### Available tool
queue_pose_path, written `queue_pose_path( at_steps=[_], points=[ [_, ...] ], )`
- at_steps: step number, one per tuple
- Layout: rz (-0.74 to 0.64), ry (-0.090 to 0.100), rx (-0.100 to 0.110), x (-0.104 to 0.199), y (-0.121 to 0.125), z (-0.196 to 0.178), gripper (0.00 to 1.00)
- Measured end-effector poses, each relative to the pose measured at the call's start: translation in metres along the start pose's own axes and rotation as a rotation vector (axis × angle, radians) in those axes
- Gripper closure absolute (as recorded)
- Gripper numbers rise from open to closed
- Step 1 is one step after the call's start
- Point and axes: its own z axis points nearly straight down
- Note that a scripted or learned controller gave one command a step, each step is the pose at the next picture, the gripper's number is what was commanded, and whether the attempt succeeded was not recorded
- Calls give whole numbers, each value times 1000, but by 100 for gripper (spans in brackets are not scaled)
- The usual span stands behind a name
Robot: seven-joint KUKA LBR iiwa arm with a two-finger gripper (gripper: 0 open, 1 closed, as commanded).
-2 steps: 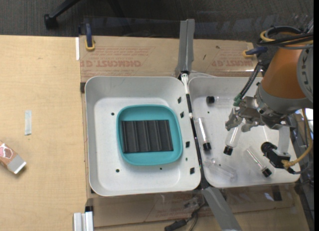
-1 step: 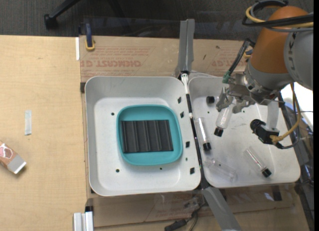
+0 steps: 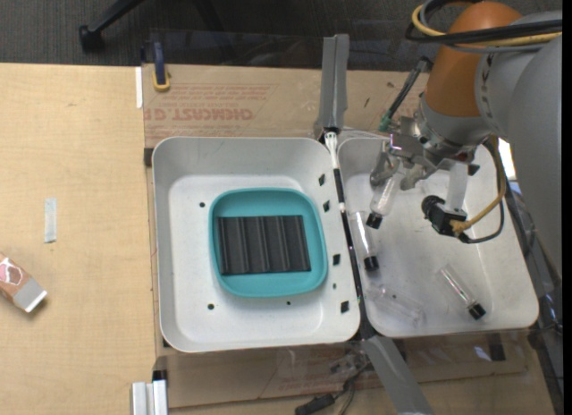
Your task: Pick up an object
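End effector (image 3: 404, 165) over right bin (image 3: 500, 310), clear tube (image 3: 382, 200) apparently between its fingers, grip uncertain

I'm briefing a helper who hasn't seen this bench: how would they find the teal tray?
Start at the two white bins side by side and take the left bin, away from the arm. The teal tray lies flat in its middle, a rounded rectangle with dark ridged slots inside. The small clear tubes with black caps all lie in the right bin.
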Motion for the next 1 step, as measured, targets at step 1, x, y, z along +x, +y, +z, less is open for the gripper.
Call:
queue_pose_path(
  at_steps=[1],
  points=[
    [-3,-3,3,0,0,-8,100]
  ],
)
